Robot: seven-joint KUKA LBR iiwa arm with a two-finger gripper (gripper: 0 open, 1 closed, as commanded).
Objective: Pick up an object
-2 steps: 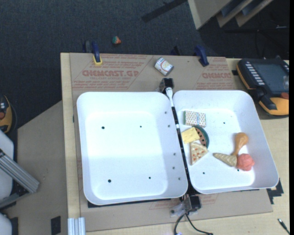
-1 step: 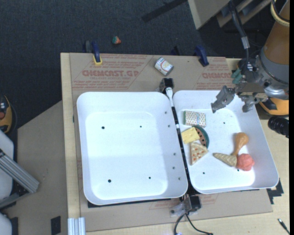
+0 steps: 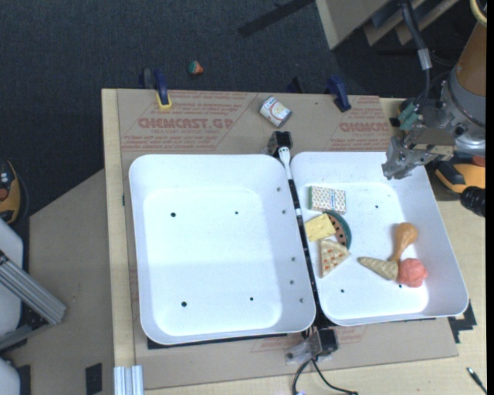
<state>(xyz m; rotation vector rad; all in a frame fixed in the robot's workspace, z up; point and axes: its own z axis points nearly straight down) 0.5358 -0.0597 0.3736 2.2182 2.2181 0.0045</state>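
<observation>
Gripper [image 3: 398, 166] hovers over right bin's [image 3: 432, 305] far right corner, fingers' state unclear, nothing visibly held. Toy food sits mid-bin: drumstick [image 3: 400, 238], ice cream cone [image 3: 397, 269], pizza slice [image 3: 332, 254], cracker [image 3: 327, 198]. Left bin [image 3: 147, 254] alongside.

Dark blue-grey carpet [image 3: 93, 46] fills upper left & top of frame. Small orange-green bit [image 3: 196, 68] lies on it, upper left. Pale wood furniture [image 3: 363, 19] at top right. Table [image 3: 116, 231] w/ tan board, blue clamps [image 3: 161, 86] on far edge. Bright, even light.
</observation>
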